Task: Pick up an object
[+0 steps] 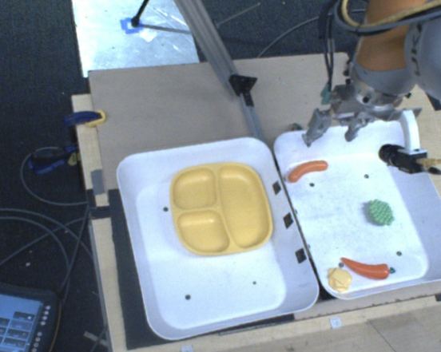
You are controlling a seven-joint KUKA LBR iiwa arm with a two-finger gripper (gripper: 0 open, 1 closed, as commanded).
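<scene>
My gripper [332, 129] hangs over the far edge of the right bin [420, 221], its two fingers spread apart with nothing between them. An orange-red sausage [307, 170] lies just below and left of the gripper, apart from it. A green knobbly toy [380, 211] sits in the middle of that bin. At the near edge a second red sausage [366, 269] lies next to a small yellow piece [340, 279].
The left bin [151, 261] holds a yellow divided plate [218, 208]. A grey pole [211, 43] slants across the bench behind the bins. Cables and a handheld pendant [10, 319] lie off the bench to the left.
</scene>
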